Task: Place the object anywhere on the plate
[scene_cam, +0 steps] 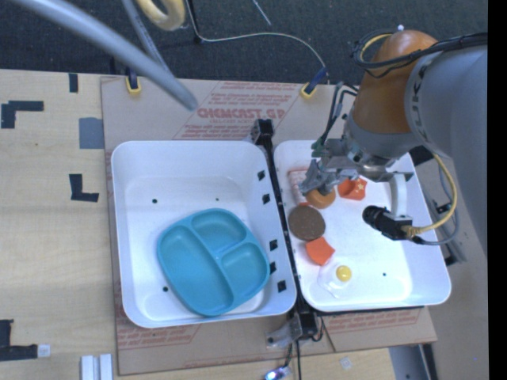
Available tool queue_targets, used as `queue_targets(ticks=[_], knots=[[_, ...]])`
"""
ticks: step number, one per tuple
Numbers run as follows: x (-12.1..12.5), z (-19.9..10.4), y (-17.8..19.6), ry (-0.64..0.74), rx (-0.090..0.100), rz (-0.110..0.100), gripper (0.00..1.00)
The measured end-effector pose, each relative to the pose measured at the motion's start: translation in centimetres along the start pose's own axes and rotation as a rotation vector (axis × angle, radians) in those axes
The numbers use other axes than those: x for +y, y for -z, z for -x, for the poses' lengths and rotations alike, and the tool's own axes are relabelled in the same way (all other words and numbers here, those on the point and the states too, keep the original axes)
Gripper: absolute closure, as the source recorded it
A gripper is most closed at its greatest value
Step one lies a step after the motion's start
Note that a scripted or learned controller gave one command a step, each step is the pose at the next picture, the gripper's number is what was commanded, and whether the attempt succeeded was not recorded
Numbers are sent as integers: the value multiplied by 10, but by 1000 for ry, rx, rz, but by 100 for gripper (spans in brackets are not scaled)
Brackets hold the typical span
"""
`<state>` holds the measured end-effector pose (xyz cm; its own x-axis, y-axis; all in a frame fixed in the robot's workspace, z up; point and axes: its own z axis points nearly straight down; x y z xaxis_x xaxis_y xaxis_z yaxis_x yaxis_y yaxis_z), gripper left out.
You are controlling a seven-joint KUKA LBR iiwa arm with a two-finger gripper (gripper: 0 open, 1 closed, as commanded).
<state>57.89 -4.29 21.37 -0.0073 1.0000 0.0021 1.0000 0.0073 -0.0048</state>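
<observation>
A blue divided plate [212,260] lies in the left bin [135,172], toward its front. In the right bin [420,279] my gripper [319,182] reaches down at the back left corner, over a tan-orange item [320,197] and a pinkish packet [296,182]. A brown round disc [306,222] lies just in front of the gripper. An orange block [320,251] sits in front of the disc, a red-orange piece [352,188] sits to the gripper's right, and a toy fried egg [338,279] lies near the front. The fingertips are hidden among these items.
A black clip divider [273,204] runs between the two bins. A black cable connector [384,222] hangs off the arm over the right bin. A grey pole [95,30] crosses the upper left. The bins rest on cardboard [230,113].
</observation>
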Motion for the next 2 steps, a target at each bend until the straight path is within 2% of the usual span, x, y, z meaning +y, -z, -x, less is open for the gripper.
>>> queue_targets(ticks=[2], knots=[[39, -100, -12, -2, -2, 0, 100]])
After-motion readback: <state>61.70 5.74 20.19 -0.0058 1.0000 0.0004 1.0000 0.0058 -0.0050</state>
